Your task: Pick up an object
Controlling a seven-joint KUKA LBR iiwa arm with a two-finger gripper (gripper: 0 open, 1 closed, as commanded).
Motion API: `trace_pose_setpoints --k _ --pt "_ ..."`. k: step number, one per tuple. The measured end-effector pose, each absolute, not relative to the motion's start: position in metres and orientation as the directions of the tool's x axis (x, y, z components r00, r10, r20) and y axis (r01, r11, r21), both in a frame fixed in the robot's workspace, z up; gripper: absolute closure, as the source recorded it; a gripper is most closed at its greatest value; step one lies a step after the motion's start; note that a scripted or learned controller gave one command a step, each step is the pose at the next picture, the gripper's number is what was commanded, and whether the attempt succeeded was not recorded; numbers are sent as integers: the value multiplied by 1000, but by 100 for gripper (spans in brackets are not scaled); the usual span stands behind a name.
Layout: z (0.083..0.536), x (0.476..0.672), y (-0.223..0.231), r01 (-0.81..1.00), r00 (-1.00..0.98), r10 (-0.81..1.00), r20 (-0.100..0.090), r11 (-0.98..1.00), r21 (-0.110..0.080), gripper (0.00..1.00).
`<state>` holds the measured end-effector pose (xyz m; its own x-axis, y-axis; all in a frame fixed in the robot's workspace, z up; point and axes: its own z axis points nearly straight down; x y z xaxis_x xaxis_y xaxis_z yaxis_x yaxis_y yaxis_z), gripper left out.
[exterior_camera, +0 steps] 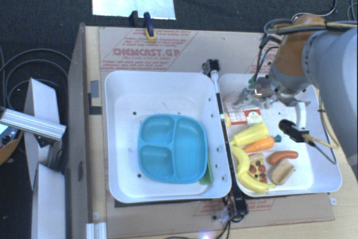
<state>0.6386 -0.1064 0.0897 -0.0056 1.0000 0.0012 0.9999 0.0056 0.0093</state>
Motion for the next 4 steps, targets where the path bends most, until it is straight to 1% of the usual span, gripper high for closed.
trace_pose_setpoints --k 1,2,3,4 --pt "91 584 -146 1000 3 1000 -1 -3 18 0" --pt "90 551 -119 1000 2 1000 -6 -1 20 0" --pt "90 620 -111 1000 -7 1000 -2 7 11 0" --pt "89 658 -118 1000 -6 1000 -1 6 8 0"
